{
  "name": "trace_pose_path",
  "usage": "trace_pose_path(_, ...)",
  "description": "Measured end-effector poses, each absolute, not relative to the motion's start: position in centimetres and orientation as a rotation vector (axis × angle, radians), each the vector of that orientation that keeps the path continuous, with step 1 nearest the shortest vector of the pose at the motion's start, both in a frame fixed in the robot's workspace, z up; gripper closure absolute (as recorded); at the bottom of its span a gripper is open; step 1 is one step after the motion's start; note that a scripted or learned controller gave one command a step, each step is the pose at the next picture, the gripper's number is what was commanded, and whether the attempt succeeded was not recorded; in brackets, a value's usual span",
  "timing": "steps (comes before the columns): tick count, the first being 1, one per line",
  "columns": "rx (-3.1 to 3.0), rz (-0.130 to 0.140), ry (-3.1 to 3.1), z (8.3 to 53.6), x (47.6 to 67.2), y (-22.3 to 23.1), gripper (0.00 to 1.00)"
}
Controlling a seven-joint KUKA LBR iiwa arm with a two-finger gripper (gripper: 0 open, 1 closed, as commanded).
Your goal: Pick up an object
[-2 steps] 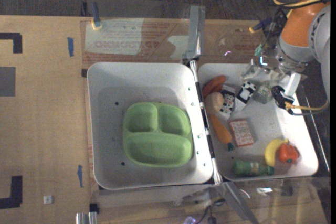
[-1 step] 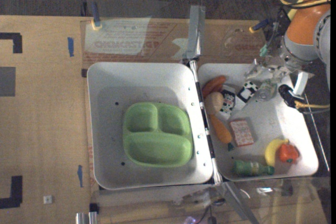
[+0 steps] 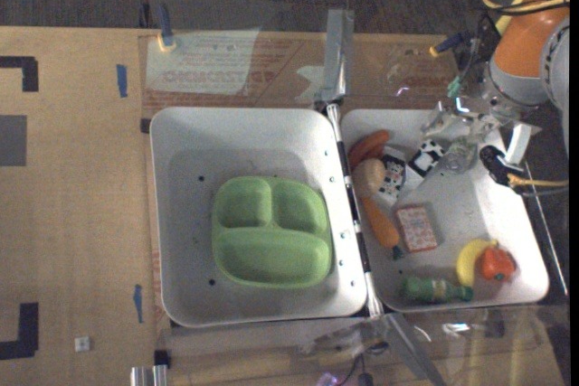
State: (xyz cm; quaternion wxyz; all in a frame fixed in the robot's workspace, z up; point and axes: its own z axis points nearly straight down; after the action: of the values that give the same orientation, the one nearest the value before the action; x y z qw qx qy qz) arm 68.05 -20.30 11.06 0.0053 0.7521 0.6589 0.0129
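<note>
The arm [image 3: 534,50], grey with an orange band, enters at the upper right of the frame. The pincer [image 3: 460,138] is positioned over the upper edge of the right bin [image 3: 534,267]; whether it is wide, narrow or holding anything cannot be told, as its outline is blurred against the items below it.

In the right bin, a red sausage-shaped item [image 3: 369,146] is located at the upper left, with a beige rounded item [image 3: 368,176] just below it and a black-and-white piece [image 3: 392,175] beside that. A second black-and-white piece [image 3: 425,155] lies close under the pincer. An orange carrot [image 3: 381,222] is laid along the left wall. A small pink box [image 3: 417,228] is placed near the centre. A yellow banana [image 3: 469,259] and an orange-red item [image 3: 497,263] are touching at the lower right. A green bottle [image 3: 436,289] lies along the lower edge.

The left bin [image 3: 181,149] carries a green divided plate [image 3: 270,231]. Both bins rest on the bench [image 3: 72,221].
</note>
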Motion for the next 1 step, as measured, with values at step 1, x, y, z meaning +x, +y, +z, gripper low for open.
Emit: trace_pose_path(1,2.308,0.038,2.116,11.02,68.07,-20.21,0.00)
